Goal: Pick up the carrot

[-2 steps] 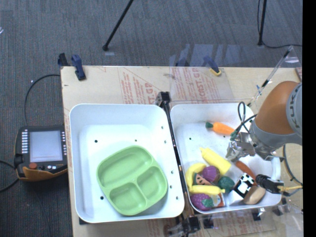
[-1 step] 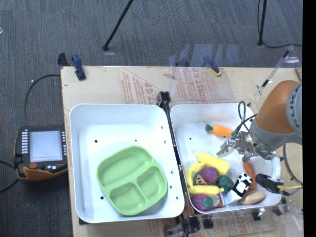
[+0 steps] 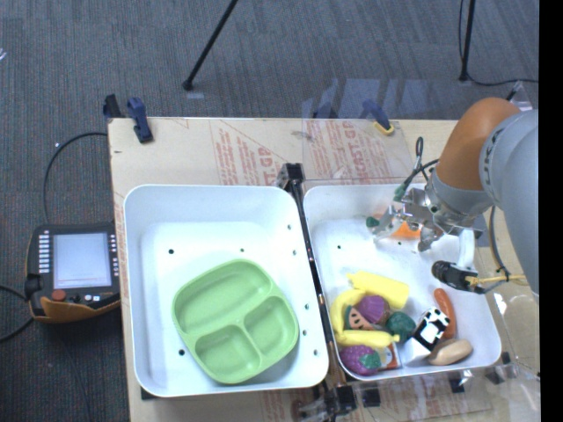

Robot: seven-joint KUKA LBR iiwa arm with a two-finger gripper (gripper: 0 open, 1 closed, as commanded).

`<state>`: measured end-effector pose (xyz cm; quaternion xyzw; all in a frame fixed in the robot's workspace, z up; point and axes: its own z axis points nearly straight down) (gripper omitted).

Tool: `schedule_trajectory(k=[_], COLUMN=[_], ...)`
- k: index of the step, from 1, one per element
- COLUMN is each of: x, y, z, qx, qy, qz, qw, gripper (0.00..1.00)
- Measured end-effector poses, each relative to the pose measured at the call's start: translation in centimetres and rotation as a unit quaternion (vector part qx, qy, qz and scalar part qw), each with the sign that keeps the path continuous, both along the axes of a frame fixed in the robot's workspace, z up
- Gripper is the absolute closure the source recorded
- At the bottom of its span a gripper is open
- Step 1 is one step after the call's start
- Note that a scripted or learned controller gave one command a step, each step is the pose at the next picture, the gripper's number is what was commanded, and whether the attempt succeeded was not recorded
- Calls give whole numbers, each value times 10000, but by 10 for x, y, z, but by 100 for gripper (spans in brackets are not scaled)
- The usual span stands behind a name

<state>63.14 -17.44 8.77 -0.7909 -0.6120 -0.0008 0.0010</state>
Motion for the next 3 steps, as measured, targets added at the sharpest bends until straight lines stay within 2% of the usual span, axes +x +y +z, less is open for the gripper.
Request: schedule_trajectory(k=[1, 2, 3], x=[0, 0, 0], y=[0, 0, 0], z=[10, 9, 19], qx=[8, 7, 16], qy=[17, 22, 22], qz=[3, 5, 1], qw=[10000, 10000, 10000], gripper=[100, 0, 100])
